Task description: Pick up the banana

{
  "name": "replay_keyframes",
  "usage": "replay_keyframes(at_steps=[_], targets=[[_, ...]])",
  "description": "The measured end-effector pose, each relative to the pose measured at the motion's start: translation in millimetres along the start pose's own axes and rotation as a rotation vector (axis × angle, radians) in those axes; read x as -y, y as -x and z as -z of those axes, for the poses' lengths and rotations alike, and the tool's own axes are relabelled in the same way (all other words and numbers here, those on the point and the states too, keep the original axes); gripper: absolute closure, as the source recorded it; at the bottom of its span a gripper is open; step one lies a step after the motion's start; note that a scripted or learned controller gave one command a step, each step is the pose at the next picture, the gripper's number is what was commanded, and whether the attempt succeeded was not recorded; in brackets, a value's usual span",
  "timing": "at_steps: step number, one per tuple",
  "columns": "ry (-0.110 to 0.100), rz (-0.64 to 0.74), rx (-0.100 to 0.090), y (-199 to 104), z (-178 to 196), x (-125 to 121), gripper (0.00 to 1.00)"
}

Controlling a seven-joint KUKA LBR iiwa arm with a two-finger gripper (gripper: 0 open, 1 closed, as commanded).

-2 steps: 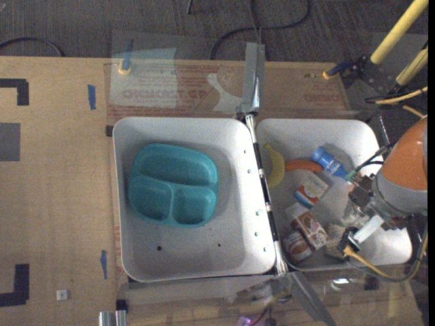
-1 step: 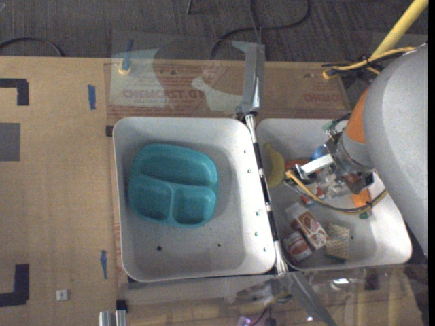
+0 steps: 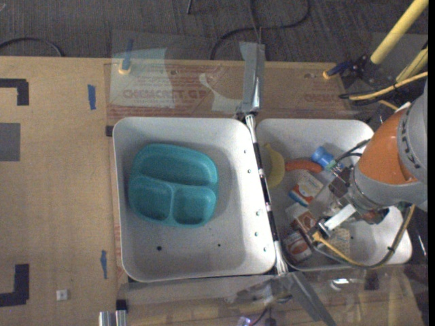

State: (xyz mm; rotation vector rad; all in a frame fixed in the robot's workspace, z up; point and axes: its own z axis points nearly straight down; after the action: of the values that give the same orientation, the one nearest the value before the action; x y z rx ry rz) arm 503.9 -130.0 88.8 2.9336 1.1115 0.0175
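Gripper [image 3: 325, 224] low in right bin [image 3: 353, 129] over packets; can't tell jaw state. Banana [image 3: 274, 164] at that bin's left wall, w/ carrot [image 3: 303, 164] and blue bottle [image 3: 322, 157] beside. Left bin [image 3: 136, 250]: teal divided plate [image 3: 174, 185].

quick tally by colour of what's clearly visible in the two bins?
Teal: 1, tray, left bin
Yellow: 1, banana, right bin
Orange: 1, long item
Blue: 1, cap-like item
Total: 4 clear. The packets under the gripper are too cluttered to count.
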Motion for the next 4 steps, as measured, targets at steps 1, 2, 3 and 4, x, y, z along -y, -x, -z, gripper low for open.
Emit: replay_keyframes(at_steps=[1,2,3,4], targets=[[-0.004,-0.005,0.003,1.9,6.5,-1.1,1.00],[-0.006,-0.009,0.006,4.0,13.0,-2.3,1.00],[-0.010,-0.014,0.009,6.0,19.6,-3.5,1.00],[-0.012,0.156,0.012,-49.6,12.2,-72.0,1.00]])
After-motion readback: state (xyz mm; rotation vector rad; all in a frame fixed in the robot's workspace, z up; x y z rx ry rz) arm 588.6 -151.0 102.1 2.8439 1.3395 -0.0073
